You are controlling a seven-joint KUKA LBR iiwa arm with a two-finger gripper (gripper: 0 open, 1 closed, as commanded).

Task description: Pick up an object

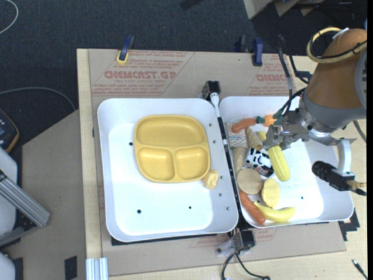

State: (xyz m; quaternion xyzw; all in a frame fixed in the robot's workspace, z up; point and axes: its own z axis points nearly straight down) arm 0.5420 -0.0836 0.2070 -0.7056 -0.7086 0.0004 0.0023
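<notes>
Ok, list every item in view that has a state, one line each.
gripper: over the right bin, at the top end of the corn cob
corn cob: lying lengthwise among the toy food
yellow divided plate: flat in the left bin, right way up
banana: lying by the right bin's front wall

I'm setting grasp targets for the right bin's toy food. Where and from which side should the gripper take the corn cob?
Probably across the middle of the corn cob, coming down from above. It is a long, narrow cylinder lying roughly top to bottom in the view, so fingers closing across its width fit best. Its right side faces bare floor of the right bin; the black-and-white toy crowds its left.
</notes>
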